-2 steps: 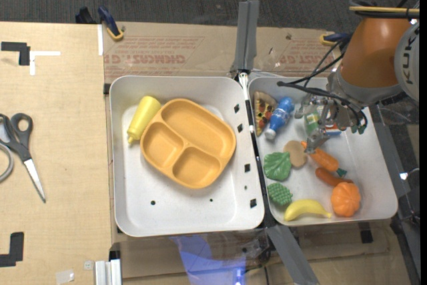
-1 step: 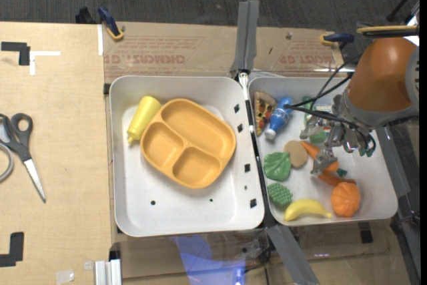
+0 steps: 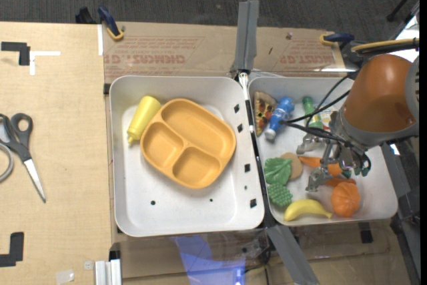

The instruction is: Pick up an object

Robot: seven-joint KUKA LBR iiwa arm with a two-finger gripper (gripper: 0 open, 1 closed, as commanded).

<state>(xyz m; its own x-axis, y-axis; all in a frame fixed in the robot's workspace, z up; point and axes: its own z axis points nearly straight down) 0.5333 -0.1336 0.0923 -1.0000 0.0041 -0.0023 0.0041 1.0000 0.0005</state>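
Note:
My gripper hangs low in the right bin, beneath the arm's orange band. Its fingers reach down among the toy food, right over an orange carrot-like piece and beside a round orange fruit. A yellow banana lies at the bin's front. Green leafy pieces and a green bumpy piece sit to the left. A blue bottle, a pizza slice and a green bottle lie toward the back. The arm hides part of the bin's right side.
The left bin holds an orange three-part tray and a yellow bottle beside it. Scissors lie on the bench at far left. A grey divider bar runs behind the bins.

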